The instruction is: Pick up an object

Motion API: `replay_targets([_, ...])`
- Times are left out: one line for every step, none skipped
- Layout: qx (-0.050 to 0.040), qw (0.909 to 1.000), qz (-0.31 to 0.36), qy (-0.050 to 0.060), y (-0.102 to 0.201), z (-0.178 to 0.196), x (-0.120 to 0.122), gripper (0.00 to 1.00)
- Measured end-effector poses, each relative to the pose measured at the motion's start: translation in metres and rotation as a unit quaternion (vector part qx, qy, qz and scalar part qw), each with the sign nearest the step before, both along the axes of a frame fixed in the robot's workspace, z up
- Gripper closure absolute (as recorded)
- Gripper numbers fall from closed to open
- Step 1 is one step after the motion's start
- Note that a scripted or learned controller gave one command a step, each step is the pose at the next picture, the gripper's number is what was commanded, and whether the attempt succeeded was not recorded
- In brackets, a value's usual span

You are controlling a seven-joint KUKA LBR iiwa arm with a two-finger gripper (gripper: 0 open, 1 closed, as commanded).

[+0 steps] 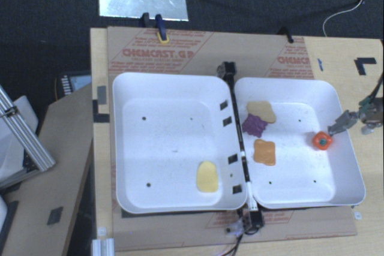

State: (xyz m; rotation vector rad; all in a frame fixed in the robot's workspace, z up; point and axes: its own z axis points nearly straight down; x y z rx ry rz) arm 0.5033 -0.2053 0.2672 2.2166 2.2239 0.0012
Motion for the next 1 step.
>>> replay_targets([-0.0006,1.0000,0.002,-0.002,-0.0002,0.0112,0.0010,1.00])
